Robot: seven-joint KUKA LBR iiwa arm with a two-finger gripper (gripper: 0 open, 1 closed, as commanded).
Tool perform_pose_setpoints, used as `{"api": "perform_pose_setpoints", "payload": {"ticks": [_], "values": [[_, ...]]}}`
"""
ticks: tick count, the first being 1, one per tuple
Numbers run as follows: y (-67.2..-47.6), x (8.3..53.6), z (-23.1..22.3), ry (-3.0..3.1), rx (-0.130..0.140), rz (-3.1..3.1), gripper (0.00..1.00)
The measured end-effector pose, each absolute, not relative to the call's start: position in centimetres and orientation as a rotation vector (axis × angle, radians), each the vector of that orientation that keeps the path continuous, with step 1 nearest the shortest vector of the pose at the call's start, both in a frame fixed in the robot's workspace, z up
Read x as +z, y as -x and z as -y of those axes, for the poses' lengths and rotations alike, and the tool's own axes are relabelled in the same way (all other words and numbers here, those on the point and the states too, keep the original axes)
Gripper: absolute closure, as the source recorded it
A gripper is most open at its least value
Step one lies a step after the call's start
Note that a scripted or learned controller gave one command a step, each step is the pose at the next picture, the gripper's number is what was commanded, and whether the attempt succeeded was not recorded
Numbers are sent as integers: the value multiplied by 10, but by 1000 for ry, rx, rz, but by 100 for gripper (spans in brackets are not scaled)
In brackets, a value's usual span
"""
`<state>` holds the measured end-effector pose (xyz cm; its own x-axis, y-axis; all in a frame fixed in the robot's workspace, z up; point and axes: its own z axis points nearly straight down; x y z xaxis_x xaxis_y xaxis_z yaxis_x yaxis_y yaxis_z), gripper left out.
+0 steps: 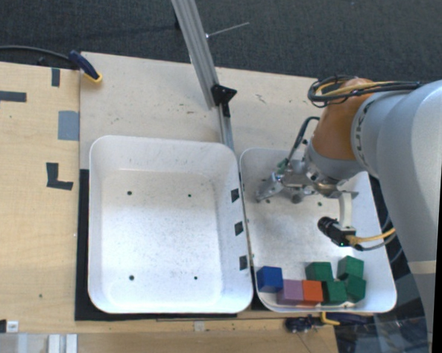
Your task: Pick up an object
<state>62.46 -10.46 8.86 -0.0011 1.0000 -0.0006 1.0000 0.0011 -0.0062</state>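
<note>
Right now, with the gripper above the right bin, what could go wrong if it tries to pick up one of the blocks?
1. The blue block, purple block, orange block and green blocks sit packed together, so the fingers may push neighbours or grab two.
2. They lie against the near wall of the right bin, leaving little room for a finger.
3. The gripper hovers near the far left side, away from them, so closing here likely catches nothing.
</note>
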Motion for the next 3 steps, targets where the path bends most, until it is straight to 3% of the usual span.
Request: {"api": "perform_pose_setpoints", "payload": {"ticks": [1, 3], "values": [[-626, 101, 103, 2217, 2, 2223, 100], [-639, 216, 92, 2222, -6, 2227, 100]]}}
